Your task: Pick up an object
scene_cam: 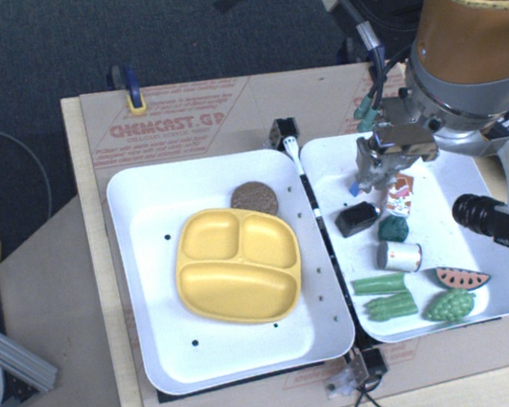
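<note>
The jaws (pixel 370 174) hung over the upper part of the right bin (pixel 506 302); whether they were spread or pressed together I could not tell. Below them in that bin lay a black block (pixel 356 219), a red-and-white packet (pixel 401 195), a dark green piece (pixel 394 228), a white cylinder (pixel 401 256), green beans (pixel 383 294), a green cluster (pixel 449 306) and a watermelon slice (pixel 463 278). The left bin (pixel 144 290) held a yellow divided plate (pixel 237 264) and a brown disc (pixel 254 197) touching its top edge
</note>
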